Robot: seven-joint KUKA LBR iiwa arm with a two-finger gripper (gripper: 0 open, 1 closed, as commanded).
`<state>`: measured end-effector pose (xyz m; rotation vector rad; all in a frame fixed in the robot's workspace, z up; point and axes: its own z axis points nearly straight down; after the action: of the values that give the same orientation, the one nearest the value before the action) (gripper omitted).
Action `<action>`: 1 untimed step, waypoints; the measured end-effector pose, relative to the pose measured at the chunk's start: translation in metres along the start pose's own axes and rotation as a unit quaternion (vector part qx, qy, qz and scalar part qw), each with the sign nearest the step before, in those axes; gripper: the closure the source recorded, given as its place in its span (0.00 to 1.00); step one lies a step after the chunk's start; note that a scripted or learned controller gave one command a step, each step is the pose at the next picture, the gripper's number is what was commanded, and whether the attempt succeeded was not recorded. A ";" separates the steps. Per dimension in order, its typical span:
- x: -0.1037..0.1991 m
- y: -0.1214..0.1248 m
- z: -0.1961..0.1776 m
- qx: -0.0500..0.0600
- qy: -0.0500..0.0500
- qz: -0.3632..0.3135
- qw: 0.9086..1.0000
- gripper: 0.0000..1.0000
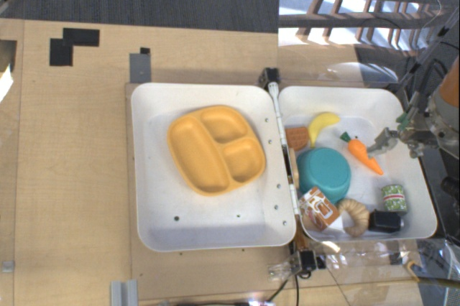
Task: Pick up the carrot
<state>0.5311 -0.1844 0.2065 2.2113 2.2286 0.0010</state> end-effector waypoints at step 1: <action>-0.015 0.024 0.109 -0.001 0.003 0.080 0.997 0.00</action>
<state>0.5553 -0.1997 0.0979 2.3842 2.0465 0.0094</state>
